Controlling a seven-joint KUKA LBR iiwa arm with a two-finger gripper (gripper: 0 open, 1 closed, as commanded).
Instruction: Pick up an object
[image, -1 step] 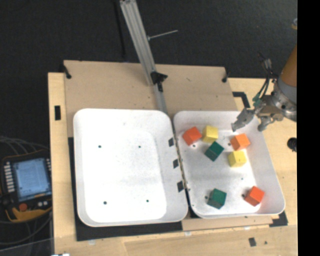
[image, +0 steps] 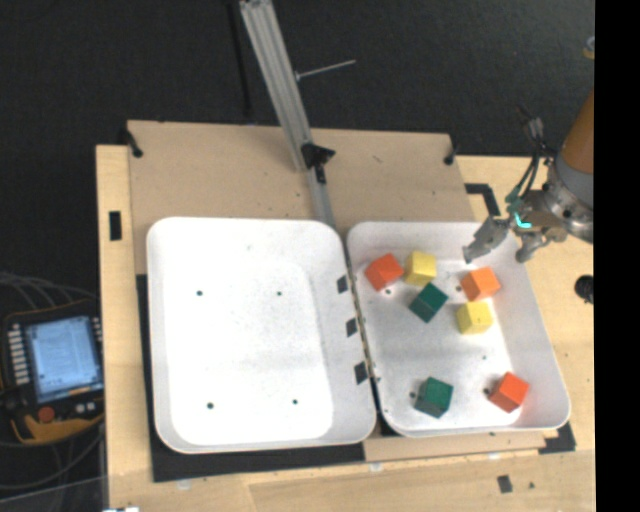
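The gripper (image: 506, 240) hangs with jaws wide and empty just above the orange cube (image: 480, 283) near the right bin's (image: 540, 330) far wall, where the touching yellow cube (image: 474, 317) could deflect a closing finger.

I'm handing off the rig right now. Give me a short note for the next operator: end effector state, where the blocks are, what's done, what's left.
End effector: open, holding nothing, above the upper right corner of the right bin.
Blocks, all seven in the right bin: three orange, two yellow, two green.
Done: no block picked up yet.
Left: lower onto one block, probably the orange one nearest the end effector, close on it and lift.
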